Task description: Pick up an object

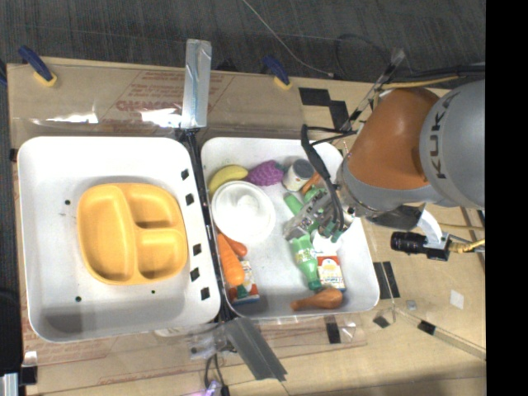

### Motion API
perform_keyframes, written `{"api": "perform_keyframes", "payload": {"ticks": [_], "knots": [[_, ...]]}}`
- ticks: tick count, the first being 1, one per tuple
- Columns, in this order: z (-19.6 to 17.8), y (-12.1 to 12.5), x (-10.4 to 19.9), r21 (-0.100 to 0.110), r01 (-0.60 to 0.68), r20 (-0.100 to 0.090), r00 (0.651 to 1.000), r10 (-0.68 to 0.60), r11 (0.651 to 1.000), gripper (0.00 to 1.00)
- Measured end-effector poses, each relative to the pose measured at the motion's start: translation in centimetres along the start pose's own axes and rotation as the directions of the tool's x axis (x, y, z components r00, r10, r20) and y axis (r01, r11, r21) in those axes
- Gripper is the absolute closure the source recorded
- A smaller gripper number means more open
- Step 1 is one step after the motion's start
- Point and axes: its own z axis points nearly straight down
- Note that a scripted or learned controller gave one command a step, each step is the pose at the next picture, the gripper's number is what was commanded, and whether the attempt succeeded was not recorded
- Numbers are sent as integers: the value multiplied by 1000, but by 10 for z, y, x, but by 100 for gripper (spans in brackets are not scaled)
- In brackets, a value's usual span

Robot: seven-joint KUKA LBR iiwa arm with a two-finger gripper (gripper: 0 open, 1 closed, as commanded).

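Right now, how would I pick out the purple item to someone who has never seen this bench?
Look in the right bin, the crowded one. Along its far wall, the purple grape bunch lies between a yellow banana and a small grey cup, just above the white bowl. It is the one purple, bumpy thing there.

Two bins sat side by side on the bench. The left bin held a divided tray. In the right bin, a bowl lay left of a bottle, a banana behind it (toward the view's top), a carrot along the left wall.
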Motion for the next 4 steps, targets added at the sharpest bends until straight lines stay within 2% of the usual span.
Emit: {"api": "perform_keyframes", "payload": {"ticks": [1, 2, 3, 4], "knots": [[-21, 48, -9, 0, -60, 0, 998, 60, 998, 100], [55, -17, 29, 3, 148, -6, 989, -148, 989, 100], [-47, 39, -11, -2, 209, 7, 978, -209, 978, 100], [-81, 48, -43, 1, -72, 2, 997, 72, 997, 100]]}}
